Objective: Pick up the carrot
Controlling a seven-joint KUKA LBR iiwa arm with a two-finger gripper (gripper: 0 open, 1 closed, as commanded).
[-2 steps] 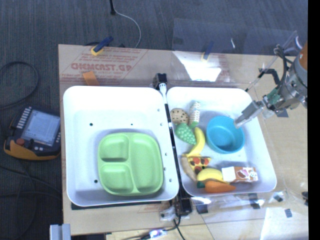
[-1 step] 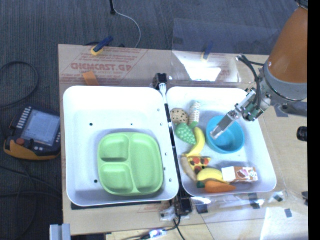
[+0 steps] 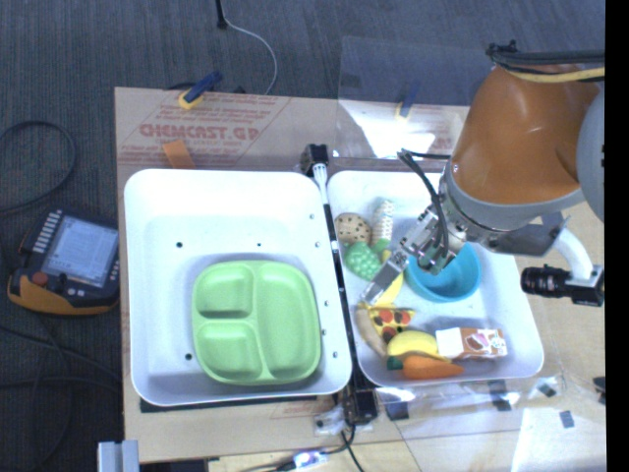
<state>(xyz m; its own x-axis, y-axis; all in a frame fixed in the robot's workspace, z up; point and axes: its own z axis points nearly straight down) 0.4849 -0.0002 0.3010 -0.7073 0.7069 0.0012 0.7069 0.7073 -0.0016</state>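
Observation:
The orange carrot (image 3: 430,367) lies along the near wall of the right bin (image 3: 526,347), just below a yellow banana (image 3: 413,343). My gripper (image 3: 383,283) hangs over the middle of that bin, pointing down and to the left, beside a blue bowl (image 3: 450,277). It is well above and to the left of the carrot and not touching it. The gripper's tip sits over a yellow piece next to a pizza slice (image 3: 385,317).
The right bin also holds a round cookie (image 3: 351,228), green grapes (image 3: 362,259), a white ridged item (image 3: 382,214) and a small printed box (image 3: 473,342). A green divided plate (image 3: 257,321) fills the left bin (image 3: 157,205). A handheld pendant (image 3: 64,264) lies left of the bench.

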